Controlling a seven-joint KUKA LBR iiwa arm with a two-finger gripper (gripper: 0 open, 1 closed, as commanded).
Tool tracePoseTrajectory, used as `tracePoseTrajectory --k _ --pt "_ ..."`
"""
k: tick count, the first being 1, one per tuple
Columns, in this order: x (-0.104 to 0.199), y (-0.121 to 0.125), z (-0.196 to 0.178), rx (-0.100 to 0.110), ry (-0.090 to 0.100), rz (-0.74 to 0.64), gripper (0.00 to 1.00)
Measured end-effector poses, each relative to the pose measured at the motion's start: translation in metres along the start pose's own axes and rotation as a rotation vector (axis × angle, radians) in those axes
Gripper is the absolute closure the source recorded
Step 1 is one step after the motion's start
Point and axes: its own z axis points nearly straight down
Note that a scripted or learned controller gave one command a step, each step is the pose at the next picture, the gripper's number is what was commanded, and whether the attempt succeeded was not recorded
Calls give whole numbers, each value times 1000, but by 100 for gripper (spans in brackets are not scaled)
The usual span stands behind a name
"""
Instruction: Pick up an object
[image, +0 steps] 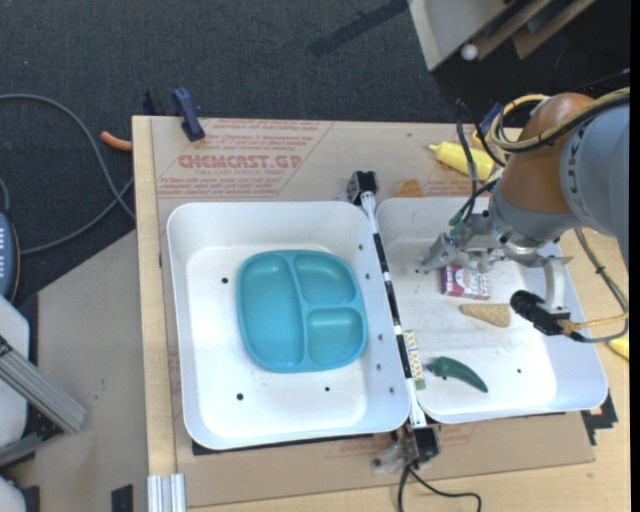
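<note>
The right bin (540, 395) holds a small red-and-white packet (466, 283), a tan wedge (487, 315) and a dark green curved piece (458, 372). My gripper (466, 256) hangs over the bin's back part, directly above the packet's far edge and very close to it. The grey arm with its orange band (545, 150) comes in from the right. Whether the gripper touches the packet cannot be made out. Nothing is visibly lifted; all three objects lie on the bin floor.
The left bin (200, 400) carries a teal divided plate (300, 308). A black divider strip (385, 290) runs between the bins. Behind the right bin lie a yellow object (455, 156) and a small orange bit (408, 187). A black cable end (535, 310) hangs near the wedge.
</note>
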Motion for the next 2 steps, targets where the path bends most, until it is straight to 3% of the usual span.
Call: tracePoseTrajectory --k 1,2 --pt "-2 1 22 9 2 -2 0" --pt "-2 3 10 2 0 -1 100"
